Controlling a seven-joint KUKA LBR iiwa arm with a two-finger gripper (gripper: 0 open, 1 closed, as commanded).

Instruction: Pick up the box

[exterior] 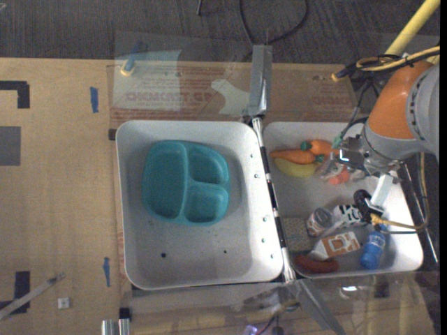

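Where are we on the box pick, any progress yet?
Nothing looks done: the box lies flat near the right bin's front edge, beside the blue bottle. In hand: the pincer sits over the bin's rear, near the carrot and banana. Left: move to the box, grasp and lift.

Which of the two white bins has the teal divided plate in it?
The left bin. The teal divided plate lies alone in it, while the right bin under the arm is crowded with small items, among them a carrot and a blue bottle.
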